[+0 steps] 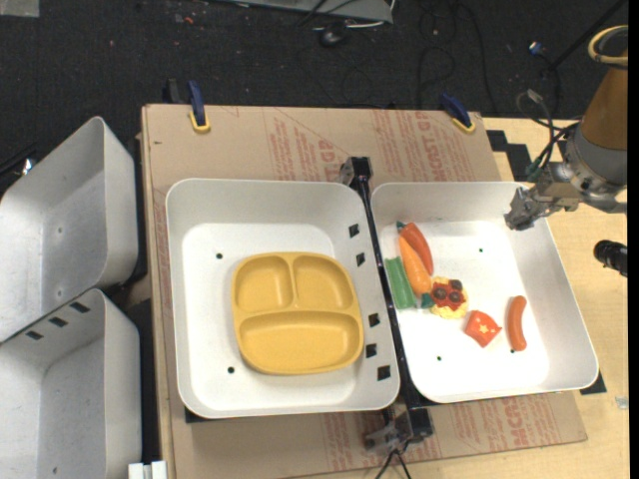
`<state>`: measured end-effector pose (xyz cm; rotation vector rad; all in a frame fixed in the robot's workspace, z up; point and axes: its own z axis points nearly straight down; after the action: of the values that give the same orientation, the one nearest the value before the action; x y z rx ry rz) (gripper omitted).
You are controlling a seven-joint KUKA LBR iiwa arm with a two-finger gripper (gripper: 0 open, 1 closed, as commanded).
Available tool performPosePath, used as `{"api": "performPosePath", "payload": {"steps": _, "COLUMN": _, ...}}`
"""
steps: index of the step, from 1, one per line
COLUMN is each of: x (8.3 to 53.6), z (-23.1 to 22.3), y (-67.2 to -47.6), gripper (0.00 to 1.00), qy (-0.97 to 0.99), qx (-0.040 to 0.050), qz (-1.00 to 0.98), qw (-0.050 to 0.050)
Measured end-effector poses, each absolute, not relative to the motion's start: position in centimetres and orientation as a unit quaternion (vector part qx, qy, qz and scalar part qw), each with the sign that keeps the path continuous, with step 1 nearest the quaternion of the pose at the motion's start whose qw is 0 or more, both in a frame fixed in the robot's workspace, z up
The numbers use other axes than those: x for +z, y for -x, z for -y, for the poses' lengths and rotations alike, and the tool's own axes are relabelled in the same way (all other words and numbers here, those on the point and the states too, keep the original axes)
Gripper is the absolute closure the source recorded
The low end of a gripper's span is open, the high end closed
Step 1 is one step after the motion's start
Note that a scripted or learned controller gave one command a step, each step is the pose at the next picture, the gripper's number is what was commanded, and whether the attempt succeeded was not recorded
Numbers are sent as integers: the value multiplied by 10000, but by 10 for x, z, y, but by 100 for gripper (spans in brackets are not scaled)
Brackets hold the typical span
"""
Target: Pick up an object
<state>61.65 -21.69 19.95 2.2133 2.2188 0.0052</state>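
Note:
The right bin point(559, 362) holds several small toy foods: an orange carrot point(417, 251), a green piece point(400, 281), a yellow piece with dark berries point(448, 297), a red wedge point(482, 327) and a red sausage point(516, 322). My gripper point(522, 214) hangs at the bin's upper right corner, above the rim and well apart from the toys. Nothing shows between its tips.
A yellow divided plate point(297, 312) lies in the left bin point(195, 267). Both bins rest on a cardboard sheet point(280, 138) held by two clamps. Two grey bins point(60, 228) stand at the far left. Cables lie on the dark floor behind.

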Motion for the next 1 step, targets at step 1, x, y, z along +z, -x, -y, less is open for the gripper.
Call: {"api": "performPosePath", "payload": {"steps": 1, "x": 259, "z": 218, "y": -627, "gripper": 100, "qy": -7058, "qx": 18, "qz": -7084, "qw": 45}}
